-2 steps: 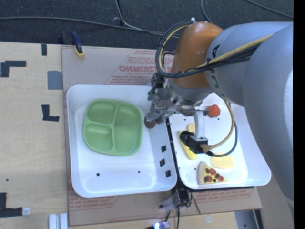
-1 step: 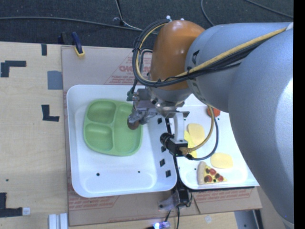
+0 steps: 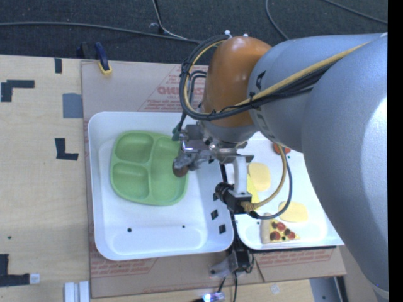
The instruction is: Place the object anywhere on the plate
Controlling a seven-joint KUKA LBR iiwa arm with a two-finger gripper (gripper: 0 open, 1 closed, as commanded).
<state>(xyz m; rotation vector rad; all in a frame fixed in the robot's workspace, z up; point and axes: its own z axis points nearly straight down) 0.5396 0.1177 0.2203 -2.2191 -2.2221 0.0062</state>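
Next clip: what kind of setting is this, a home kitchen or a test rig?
Most likely a lab test bench, not a kitchen. Two shallow white bins sit on cardboard, black tape markers dot the wooden benchtop, and loose cables run across the dark floor. The green divided plate looks like a toy prop.

The plate (image 3: 146,167) lies in the left bin (image 3: 104,225), gripper (image 3: 182,165) over its right edge.
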